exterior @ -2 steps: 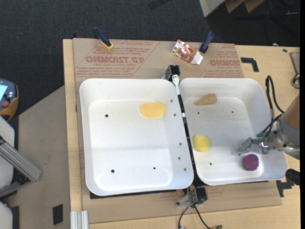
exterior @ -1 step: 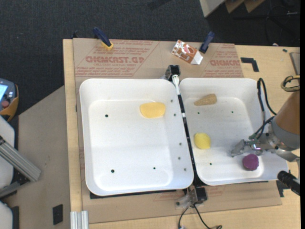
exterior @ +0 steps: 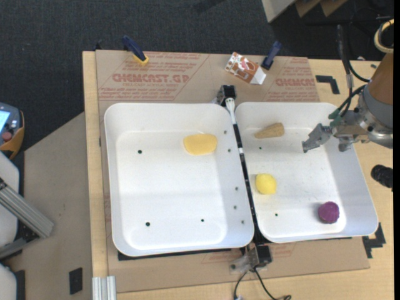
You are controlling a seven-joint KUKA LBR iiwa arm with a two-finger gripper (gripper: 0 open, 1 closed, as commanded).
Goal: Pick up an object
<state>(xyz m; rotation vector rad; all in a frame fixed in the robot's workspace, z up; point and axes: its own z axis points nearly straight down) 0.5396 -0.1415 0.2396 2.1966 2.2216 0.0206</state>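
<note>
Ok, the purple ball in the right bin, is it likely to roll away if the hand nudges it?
Probably. The purple ball looks round, with no flat side showing, so a nudge would likely roll it. It sits near the right bin's front corner, so the wall may stop it soon. It looks small and likely light; the hand hovers further back in the bin.
</note>
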